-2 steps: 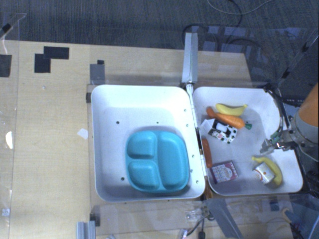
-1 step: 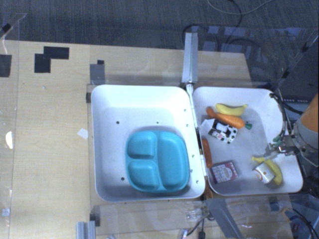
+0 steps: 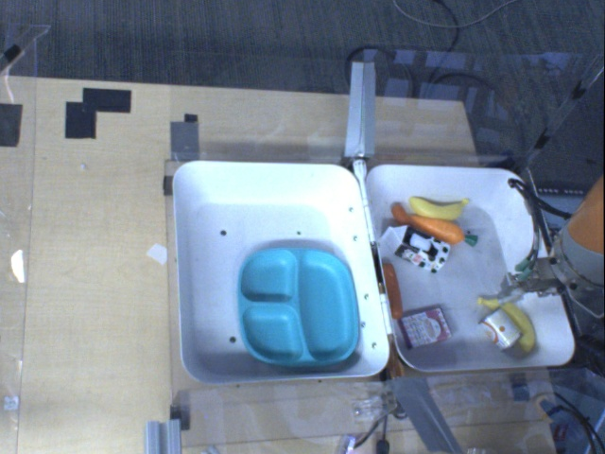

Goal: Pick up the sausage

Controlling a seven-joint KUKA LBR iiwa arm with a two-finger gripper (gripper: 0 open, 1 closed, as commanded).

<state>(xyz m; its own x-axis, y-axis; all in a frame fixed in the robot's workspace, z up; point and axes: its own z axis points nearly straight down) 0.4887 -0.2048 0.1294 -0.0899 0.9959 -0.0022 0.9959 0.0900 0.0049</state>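
Note:
The sausage [image 3: 390,289] is a slim reddish-brown stick lying lengthwise against the left wall of the right bin [image 3: 492,180]. My gripper [image 3: 531,286] hangs at the right side of that bin, just above a small banana [image 3: 517,322] and a can-like object [image 3: 496,330]. It is far to the right of the sausage and apart from it. The grey arm with its orange band [image 3: 588,218] enters from the right edge.
The right bin also holds a yellow banana [image 3: 439,205], an orange carrot [image 3: 437,227], a black-and-white toy [image 3: 420,250] and a maroon packet [image 3: 424,326]. A blue divided plate [image 3: 299,304] lies in the left bin [image 3: 217,216]. A metal divider [image 3: 358,112] stands behind the bins.

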